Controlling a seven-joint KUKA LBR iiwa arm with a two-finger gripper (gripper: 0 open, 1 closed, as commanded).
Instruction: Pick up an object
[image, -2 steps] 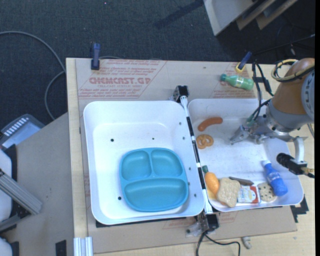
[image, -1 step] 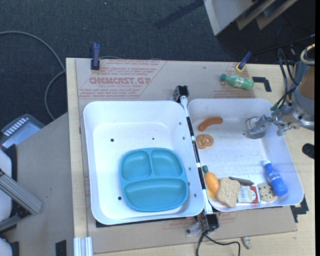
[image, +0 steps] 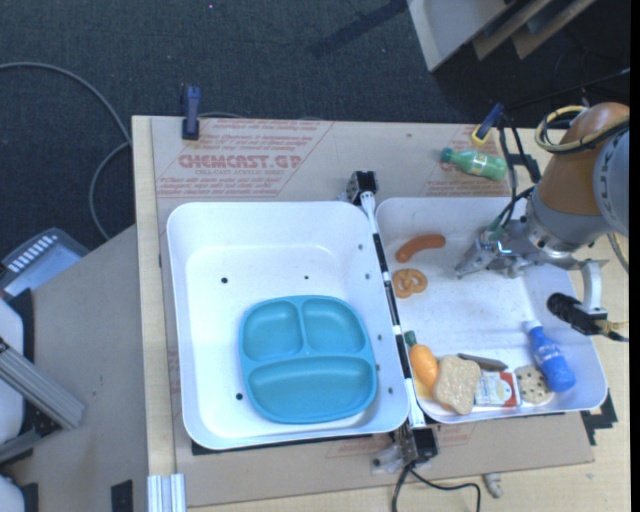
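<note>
My gripper (image: 488, 262) hangs over the far part of the right bin (image: 455, 212), reaching in from the right. It is open, and nothing sits between its metal fingers (image: 468, 264). Left of it lie an orange-red sausage (image: 420, 245) and a small pretzel (image: 408, 283). Along the near side of the bin are an orange carrot (image: 424, 366), a slice of bread (image: 457, 384), a flat packet (image: 494, 388), a cracker (image: 534, 386) and a blue bottle (image: 551, 361).
The left bin (image: 200, 250) holds a blue divided plate (image: 307, 357). A green bottle (image: 475, 162) lies on the bench behind the right bin. A blue clamp (image: 190, 110) stands at the bench's far left edge. A black clip (image: 362, 185) sits where the bins meet.
</note>
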